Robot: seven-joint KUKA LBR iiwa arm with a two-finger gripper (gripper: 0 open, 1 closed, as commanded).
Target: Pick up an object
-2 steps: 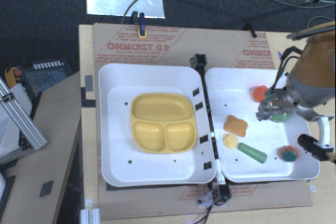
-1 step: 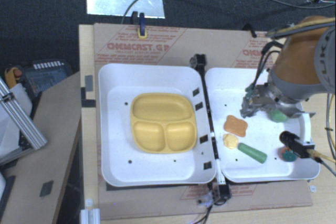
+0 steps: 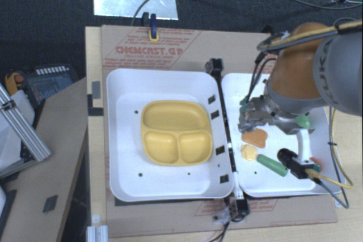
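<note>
The grey arm's two-finger gripper (image 3: 248, 121) hung low over the right shallow white bin (image 3: 232, 170), just above a flat orange toast-shaped piece (image 3: 255, 138); whether it was released or clenched could not be told. Near it lay a small yellow round piece (image 3: 249, 152) and a green cylindrical marker (image 3: 271, 165). A yellow three-compartment plastic tray (image 3: 173, 132) sat in the left white bin (image 3: 122, 122).
</note>
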